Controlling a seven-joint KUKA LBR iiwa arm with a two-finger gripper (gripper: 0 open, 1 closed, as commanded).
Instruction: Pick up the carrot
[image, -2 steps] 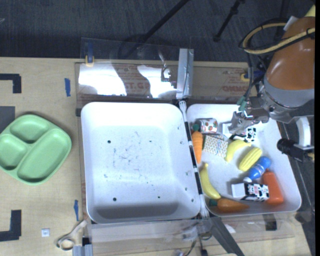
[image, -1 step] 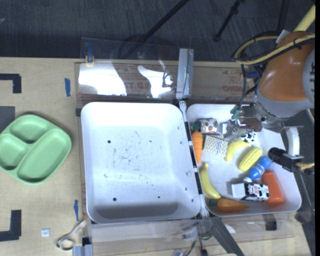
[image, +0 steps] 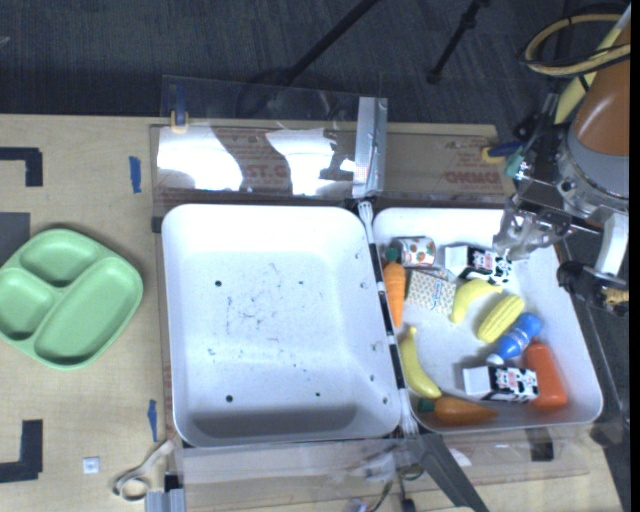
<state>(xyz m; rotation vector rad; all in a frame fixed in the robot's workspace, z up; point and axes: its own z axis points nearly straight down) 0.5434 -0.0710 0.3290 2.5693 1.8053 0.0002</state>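
The carrot (image: 462, 408) is an orange piece with a dark green end. It lies flat along the front wall of the right bin (image: 585, 330), its green end touching the tip of a banana (image: 415, 368). My gripper (image: 515, 236) hangs over the back right part of that bin, above a small black-and-white carton (image: 487, 263). It is well away from the carrot, and nothing shows between its fingers.
A second orange elongated piece (image: 395, 290) lies against the right bin's left wall. Also in that bin are a corn cob (image: 498, 314), a blue-capped bottle (image: 518, 336), a red-orange piece (image: 548, 378), a cow-print carton (image: 512, 382) and patterned packets (image: 431, 292). The left bin (image: 200, 225) adjoins it. A green divided plate (image: 65, 297) sits far left.
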